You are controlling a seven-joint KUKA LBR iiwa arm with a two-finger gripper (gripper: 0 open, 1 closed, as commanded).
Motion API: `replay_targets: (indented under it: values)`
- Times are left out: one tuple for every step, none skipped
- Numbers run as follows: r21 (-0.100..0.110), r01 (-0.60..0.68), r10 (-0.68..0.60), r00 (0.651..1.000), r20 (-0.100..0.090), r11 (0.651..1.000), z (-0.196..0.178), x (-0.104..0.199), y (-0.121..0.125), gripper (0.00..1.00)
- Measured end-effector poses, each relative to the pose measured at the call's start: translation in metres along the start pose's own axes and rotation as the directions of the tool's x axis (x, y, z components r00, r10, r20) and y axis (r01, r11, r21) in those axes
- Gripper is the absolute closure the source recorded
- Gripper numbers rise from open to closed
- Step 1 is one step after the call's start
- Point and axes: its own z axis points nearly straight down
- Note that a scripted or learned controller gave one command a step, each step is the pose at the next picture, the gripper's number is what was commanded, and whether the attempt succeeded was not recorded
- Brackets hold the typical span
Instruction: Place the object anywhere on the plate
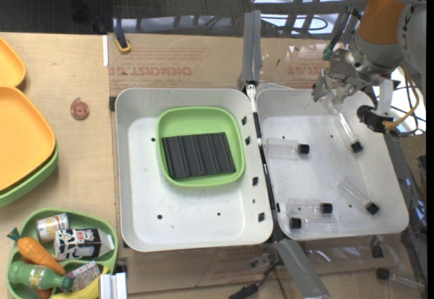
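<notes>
Arm over far right corner of right bin, clear tubes still lying in bin, plate in left bin.

Camera view: gripper [330,91] hangs above the back edge of the right bin [393,223], fingers blurred against the white wall, can't tell if apart or together, nothing seen between them. Green plate [234,121] sits in the left bin [135,209], toward its back, with a dark ribbed block [200,155] lying flat on it. Clear tubes with black caps lie in the right bin: one [285,148] near the left wall, one [346,131] slanted near the gripper, one [359,196] toward the right front, two [310,208] [312,224] side by side at the front. Left of the bins, stacked orange plates [20,135] and a bowl of toy food [54,253] on the wooden bench [81,67].
</notes>
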Motion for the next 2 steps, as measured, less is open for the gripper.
replay_targets:
  values:
    - [0.001, 0.1, -0.1, 0.995, -0.001, 0.995, 0.009, 0.031, -0.062, 1.0]
    - [0.001, 0.116, -0.116, 0.993, -0.001, 0.993, 0.009, 0.067, -0.113, 1.0]
